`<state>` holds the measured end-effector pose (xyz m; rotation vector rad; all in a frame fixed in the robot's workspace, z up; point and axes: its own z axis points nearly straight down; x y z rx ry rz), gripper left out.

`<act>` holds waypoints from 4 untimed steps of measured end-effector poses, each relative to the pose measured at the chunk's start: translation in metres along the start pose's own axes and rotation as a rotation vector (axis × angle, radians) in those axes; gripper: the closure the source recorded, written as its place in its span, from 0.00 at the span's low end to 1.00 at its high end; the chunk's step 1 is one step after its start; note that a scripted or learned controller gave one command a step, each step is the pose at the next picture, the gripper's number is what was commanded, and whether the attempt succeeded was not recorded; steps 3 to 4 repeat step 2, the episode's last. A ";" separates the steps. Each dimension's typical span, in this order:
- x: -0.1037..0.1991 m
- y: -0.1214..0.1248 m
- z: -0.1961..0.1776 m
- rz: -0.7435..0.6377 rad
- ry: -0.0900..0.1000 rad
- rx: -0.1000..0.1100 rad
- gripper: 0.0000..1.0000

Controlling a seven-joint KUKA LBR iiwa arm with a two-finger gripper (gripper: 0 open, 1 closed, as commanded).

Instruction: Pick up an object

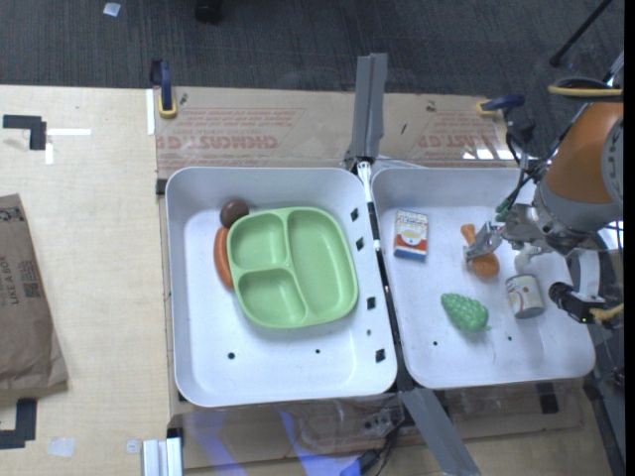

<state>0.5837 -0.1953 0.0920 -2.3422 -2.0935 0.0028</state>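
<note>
My gripper (499, 240) hangs over the right bin (556, 360), near its right side. Directly under its left tip lies a small orange object (482, 264), partly covered by it. A small silver can (524, 296) lies on its side just below and right of the gripper. A green bumpy object (464, 311) rests toward the bin's front. A small orange, white and blue box (411, 235) sits at the bin's left.
The left bin (198, 355) holds a green divided plate (294, 266), with a brown round object (234, 212) and an orange sausage-shaped object (221, 257) along its left rim. A cardboard sheet (258, 132) lies behind the bins.
</note>
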 end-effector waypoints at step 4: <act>0.013 0.029 -0.109 0.085 0.000 -0.002 1.00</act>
